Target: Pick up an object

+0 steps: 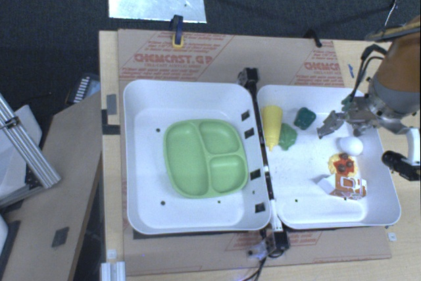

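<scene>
Dark carpet surrounds the table [217,49], which carries two white bins. On the left, the left bin [141,115] holds a green divided plate [204,158]. Further right, the right bin [381,207] holds a yellow bottle [272,125], two green pieces [296,127], a white egg [350,145] and an orange-printed packet [345,178]. Furthest right, the end effector [332,123] hangs just above the egg, and I cannot tell how far it is spread. A good grasp probably means centring over the egg, clear of the packet, before descending straight.
</scene>
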Action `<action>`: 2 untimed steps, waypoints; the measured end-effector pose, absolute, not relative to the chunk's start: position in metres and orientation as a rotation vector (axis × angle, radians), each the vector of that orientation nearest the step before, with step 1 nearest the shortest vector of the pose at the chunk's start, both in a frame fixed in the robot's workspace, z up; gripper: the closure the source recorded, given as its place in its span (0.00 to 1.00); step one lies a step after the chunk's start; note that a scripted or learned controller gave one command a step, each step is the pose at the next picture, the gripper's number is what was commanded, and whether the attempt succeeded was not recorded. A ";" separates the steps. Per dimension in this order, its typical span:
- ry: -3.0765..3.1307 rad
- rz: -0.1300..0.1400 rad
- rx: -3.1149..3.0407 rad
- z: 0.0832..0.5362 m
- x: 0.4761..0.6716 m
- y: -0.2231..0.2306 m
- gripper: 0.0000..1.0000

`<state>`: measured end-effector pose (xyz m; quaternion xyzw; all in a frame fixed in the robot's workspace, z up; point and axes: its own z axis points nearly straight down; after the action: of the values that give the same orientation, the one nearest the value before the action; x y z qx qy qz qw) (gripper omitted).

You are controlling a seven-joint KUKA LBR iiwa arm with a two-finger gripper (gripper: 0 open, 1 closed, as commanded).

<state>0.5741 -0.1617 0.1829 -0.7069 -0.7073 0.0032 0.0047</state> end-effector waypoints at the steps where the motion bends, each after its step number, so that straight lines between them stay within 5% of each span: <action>1: -2.226 -0.001 -2.218 0.190 0.577 -0.161 0.00; 2: -2.221 0.003 -2.219 0.136 0.573 -0.171 0.00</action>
<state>0.5734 -0.1710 0.1359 -0.7068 -0.7074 0.0009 0.0008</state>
